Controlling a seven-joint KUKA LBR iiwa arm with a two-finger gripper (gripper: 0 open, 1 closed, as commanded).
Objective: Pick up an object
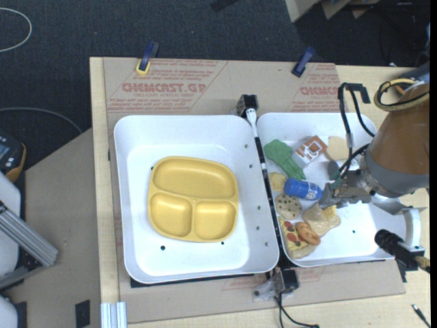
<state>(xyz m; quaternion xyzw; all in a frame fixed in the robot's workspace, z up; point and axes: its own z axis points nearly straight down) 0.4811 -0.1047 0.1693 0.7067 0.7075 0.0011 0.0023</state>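
The right bin [355,251] holds a pile of toy food along its left side: a green piece [283,154], a small orange and white box [311,148], a blue cylinder [302,189], a chocolate-chip cookie [289,206], a tan piece [322,218] and a pizza slice [299,236]. My gripper [334,195] hangs low over the middle of this bin, just right of the blue cylinder and above the tan piece. The arm's orange band [404,142] and grey wrist cover most of it.
The left bin [130,203] holds a yellow three-compartment tray [193,198]. A pale round item [336,145] lies near the right bin's back. Black cables [351,104] loop over the arm. Clamps sit between the bins at front and back.
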